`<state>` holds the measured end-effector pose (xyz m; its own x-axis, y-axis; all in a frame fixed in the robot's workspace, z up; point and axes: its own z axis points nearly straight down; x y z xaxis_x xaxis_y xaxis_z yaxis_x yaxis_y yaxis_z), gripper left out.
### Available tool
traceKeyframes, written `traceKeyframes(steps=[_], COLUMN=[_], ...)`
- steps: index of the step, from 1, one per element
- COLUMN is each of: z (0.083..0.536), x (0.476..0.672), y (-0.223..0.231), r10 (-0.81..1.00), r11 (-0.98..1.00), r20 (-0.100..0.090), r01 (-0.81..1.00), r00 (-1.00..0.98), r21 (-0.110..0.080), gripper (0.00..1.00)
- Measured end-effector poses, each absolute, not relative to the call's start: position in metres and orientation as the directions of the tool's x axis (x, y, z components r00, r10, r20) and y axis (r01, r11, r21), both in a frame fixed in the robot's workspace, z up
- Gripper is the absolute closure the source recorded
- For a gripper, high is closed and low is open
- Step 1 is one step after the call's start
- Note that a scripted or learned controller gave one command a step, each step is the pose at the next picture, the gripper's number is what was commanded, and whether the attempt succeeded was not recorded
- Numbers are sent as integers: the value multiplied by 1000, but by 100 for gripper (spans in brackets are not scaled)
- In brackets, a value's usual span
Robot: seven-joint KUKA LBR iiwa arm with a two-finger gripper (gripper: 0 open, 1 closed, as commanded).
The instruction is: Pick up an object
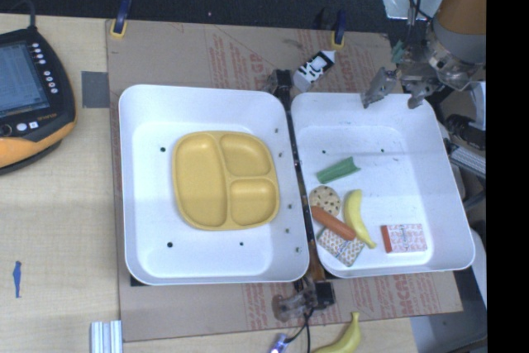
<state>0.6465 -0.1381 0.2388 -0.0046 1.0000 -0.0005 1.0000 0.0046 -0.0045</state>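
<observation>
Two white bins [132, 178], gripper [395, 89] spread open (nothing between fingers) above right bin's far rim, banana [357, 217] inside.

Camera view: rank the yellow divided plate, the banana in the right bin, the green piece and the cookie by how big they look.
1. yellow divided plate
2. banana
3. green piece and cookie: too alike to rank.

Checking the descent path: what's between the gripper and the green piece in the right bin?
In the camera view, only bare white bin floor lies between the gripper and the green piece.
</observation>
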Motion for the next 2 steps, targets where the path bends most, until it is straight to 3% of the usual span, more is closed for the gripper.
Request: traceKeyframes(steps=[1,2], z=[157,96], x=[528,532], y=[-157,-109], r10=[1000,1000], r11=[5,7], r20=[0,0], r01=[1000,1000], r00=[-5,-7], r21=[-6,-5], gripper=[0,0])
